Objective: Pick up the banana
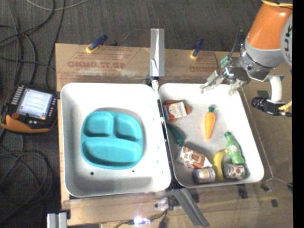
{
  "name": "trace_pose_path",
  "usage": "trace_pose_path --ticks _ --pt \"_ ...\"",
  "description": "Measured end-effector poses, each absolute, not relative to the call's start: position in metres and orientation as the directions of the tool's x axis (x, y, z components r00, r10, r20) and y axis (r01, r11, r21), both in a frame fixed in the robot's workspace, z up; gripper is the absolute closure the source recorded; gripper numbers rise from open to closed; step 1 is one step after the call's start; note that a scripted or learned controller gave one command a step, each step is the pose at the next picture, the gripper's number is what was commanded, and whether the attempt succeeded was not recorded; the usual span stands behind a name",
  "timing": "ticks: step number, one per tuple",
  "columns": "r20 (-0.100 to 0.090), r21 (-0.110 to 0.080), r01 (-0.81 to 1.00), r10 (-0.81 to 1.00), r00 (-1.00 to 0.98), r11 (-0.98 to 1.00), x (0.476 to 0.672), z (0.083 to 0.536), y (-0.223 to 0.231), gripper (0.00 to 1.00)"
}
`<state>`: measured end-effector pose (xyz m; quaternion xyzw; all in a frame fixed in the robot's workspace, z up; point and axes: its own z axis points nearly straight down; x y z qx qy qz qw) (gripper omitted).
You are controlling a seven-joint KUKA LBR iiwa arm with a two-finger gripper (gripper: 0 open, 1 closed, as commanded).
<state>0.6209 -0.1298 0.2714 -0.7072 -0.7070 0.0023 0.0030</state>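
Note:
The yellow banana [218, 162] lies near the front of the right bin [247, 122], wedged between a carton, a green bottle and two cans. My gripper [219, 82] hangs over the bin's far right edge, well behind the banana. Its two fingers are spread apart with nothing between them.
The right bin also holds an orange carrot [209, 122], a ketchup packet [176, 109], a dark green vegetable [176, 135], a carton [193, 157], a green bottle [233, 147] and two cans [204, 175]. A teal divided plate [113, 139] fills the left bin [71, 127].

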Motion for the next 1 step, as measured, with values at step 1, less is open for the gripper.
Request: trace_pose_path --ticks 1 --pt "0.000 -0.010 0.978 0.978 0.210 -0.210 0.6351 0.2324 -0.0936 0.00"
